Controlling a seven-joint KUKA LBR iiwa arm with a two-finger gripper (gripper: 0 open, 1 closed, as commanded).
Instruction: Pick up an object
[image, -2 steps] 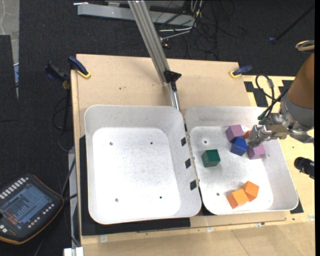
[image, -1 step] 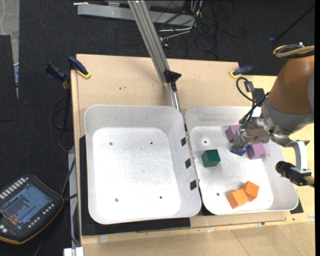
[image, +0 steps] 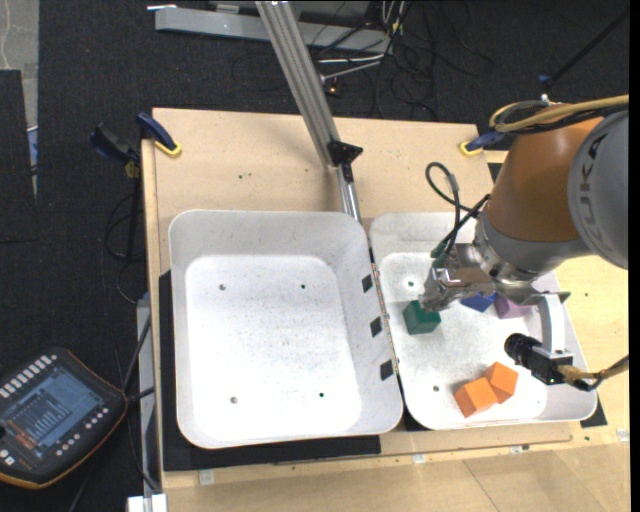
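Gripper (image: 437, 296) hangs low over the right bin (image: 440, 362). We can't tell whether it's open or closed, since its tip is dark and blurs into the wrist. Just below-left of it sits the green block (image: 421, 319), a small dark-green cube w/ plain matte faces and no label. It rests on the bin floor near the left wall, approx mid-length. It looks apart from the gripper, though contact can't be ruled out.

To the right, partly under the wrist, are a blue piece (image: 481, 301) and a purple piece (image: 511, 308). Two orange blocks (image: 487, 389) lie touching near the front right corner.

On the grey arm (image: 600, 200) we read "KUK", prob. KUKA, cut off at the edge. Left bin (image: 270, 330) sits beside the right bin. The pendant (image: 45, 415) screen text is too small to read.
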